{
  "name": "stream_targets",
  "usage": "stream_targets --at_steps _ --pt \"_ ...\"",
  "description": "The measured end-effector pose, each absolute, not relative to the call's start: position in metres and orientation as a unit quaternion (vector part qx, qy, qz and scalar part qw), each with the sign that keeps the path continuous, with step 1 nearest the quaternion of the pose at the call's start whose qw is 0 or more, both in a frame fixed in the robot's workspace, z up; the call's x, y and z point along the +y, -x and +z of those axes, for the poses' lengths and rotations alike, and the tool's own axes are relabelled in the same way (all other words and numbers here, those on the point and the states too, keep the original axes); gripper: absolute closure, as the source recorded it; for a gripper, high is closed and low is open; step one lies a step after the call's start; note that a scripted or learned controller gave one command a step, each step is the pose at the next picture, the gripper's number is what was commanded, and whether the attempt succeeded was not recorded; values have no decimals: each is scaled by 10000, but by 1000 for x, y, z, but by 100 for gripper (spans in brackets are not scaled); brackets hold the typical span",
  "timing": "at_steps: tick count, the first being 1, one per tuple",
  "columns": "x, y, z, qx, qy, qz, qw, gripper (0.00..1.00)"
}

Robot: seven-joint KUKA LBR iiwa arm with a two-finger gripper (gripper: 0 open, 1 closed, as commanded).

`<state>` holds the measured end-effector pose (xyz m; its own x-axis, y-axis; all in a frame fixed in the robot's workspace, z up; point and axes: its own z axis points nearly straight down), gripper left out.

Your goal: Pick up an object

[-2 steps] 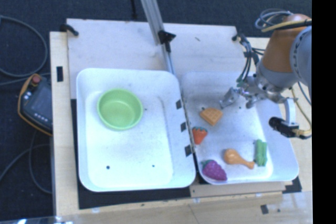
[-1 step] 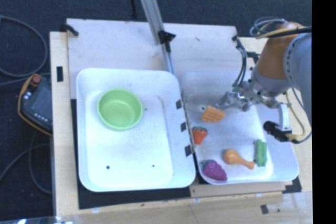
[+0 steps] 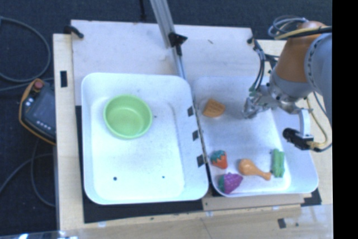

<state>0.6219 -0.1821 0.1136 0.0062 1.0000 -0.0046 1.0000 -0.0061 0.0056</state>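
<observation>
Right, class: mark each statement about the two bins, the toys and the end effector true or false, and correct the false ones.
1. The green bowl sits in the left bin. True.
2. The end effector is above the left bin. False: it is over the right bin.
3. The purple grapes lie beside the strawberry. True.
4. The orange toy is between the end effector's fingers. False: it lies apart, to the left.
5. The green vegetable is inside the bowl. False: it lies in the right bin.

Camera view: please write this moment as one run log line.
gripper above right bin | holds nothing visible | croissant beside it | bowl in left bin
</observation>
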Motion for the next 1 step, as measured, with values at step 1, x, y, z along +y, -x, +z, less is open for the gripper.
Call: stream_targets --at_steps 1 --pt "-177 -622 160 7076 -7066 19 26 100"
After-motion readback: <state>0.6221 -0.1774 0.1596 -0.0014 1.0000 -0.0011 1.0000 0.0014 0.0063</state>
